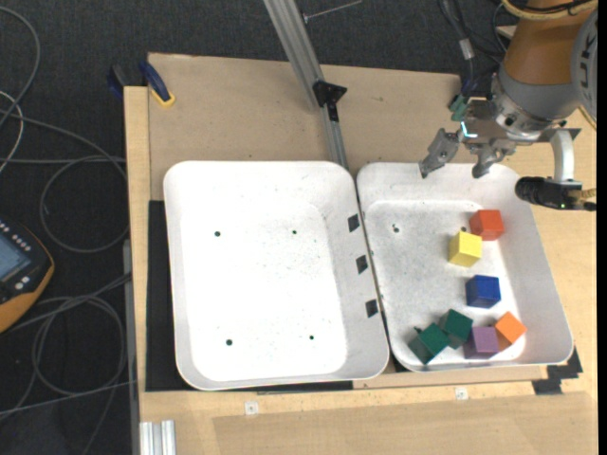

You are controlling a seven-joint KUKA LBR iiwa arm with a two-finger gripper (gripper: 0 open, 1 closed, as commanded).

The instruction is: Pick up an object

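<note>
The candidate objects are small blocks in the right bin [379, 254]: a red-orange block [487, 223] touching a yellow block [465, 248], a blue block [483, 290] nearer, and green blocks [442, 334], a purple block [484, 340] and an orange block [509, 327] bunched against the near wall. The gripper [459, 156] hangs over the far rim with fingers spread and nothing between them, likely poised to descend.

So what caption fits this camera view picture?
Open gripper hovers over right bin's far edge, colored blocks below.
</note>
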